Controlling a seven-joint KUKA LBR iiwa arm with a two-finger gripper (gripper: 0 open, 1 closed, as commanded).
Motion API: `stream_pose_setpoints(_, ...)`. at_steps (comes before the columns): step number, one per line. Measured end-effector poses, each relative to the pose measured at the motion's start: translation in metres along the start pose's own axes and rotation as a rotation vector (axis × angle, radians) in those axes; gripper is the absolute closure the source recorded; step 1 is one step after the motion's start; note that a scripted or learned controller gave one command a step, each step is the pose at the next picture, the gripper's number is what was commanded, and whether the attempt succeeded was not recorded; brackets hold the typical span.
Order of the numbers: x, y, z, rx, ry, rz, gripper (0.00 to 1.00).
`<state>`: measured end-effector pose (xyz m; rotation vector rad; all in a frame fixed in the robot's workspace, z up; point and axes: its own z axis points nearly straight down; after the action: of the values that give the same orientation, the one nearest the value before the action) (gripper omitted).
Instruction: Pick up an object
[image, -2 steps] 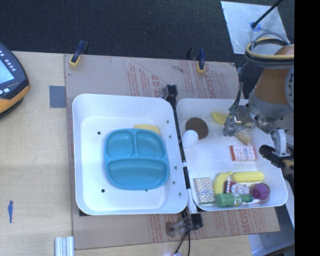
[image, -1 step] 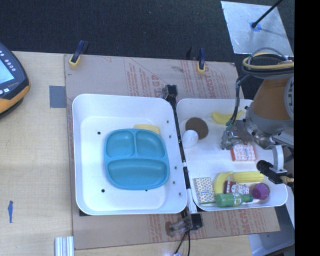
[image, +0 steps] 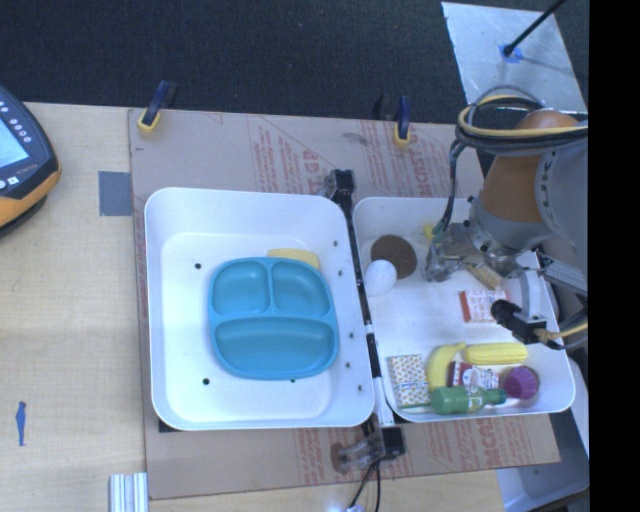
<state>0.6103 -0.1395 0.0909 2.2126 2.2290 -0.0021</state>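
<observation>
The right bin (image: 420, 320) holds a brown round object (image: 396, 254) and a white ball (image: 380, 276) near its far left corner. A red and white packet (image: 477, 305) lies in the middle. Along the near wall lie a cracker packet (image: 407, 379), a yellow banana (image: 441, 362), a yellow corn cob (image: 495, 352), a green bottle (image: 460, 401) and a purple object (image: 520, 382). My gripper (image: 441, 264) hangs over the bin's far part, just right of the brown object. I see nothing held in it.
The left bin (image: 170, 300) carries a blue divided plate (image: 273, 318) with a yellow item (image: 293, 258) tucked behind it. The arm's grey body (image: 520, 190) covers the right bin's far right corner. A handheld controller (image: 20, 150) lies at the far left.
</observation>
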Motion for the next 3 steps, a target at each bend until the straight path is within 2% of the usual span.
stream_pose_setpoints(1,-0.009,-0.063,0.000,0.009,0.003,0.005,1.00)
stream_pose_setpoints(2,0.005,0.017,-0.002,-0.004,0.001,-0.001,1.00)
stream_pose_setpoints(3,0.025,-0.045,0.000,0.010,0.003,0.004,1.00)
